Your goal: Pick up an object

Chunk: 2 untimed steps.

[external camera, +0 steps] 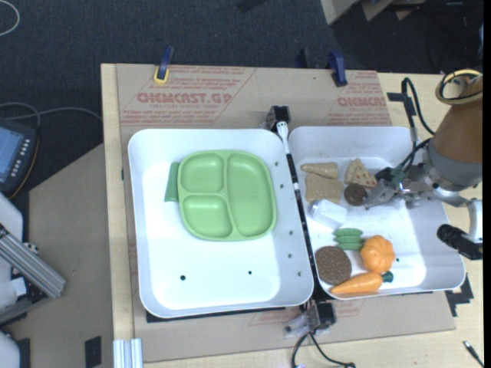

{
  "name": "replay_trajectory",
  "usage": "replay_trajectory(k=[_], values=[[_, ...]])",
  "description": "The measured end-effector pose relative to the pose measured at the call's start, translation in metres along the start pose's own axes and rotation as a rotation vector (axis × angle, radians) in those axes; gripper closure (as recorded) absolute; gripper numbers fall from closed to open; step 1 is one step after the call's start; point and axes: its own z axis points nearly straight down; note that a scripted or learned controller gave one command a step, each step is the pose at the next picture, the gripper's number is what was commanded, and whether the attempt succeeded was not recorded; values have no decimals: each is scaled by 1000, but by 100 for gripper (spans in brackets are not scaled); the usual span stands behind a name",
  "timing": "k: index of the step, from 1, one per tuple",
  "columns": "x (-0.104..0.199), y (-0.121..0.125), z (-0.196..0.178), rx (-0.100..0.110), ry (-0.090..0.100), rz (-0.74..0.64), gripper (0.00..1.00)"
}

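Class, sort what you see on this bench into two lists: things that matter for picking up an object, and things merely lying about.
Job: gripper; brown round piece beside it; carrot; orange pepper; dark cookie; right bin.

Lying about: green divided plate; left bin; blue clamps.

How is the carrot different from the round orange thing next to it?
The carrot is long and pointed and lies flat along the bin's near edge. The round orange thing is plump and ball-shaped, sitting just behind the carrot. Both are orange, both have a bit of green on them, and both are in the right bin.

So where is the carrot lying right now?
The carrot lies at the near edge of the right bin, just below the orange pepper and right of the brown patty.
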Motion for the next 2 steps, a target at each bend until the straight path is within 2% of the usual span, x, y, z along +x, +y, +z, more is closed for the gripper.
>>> replay_trajectory(k=[1, 2], values=[[1, 0, 29, 0, 0, 0, 0], [0, 1, 16, -5, -2, 1, 100]])
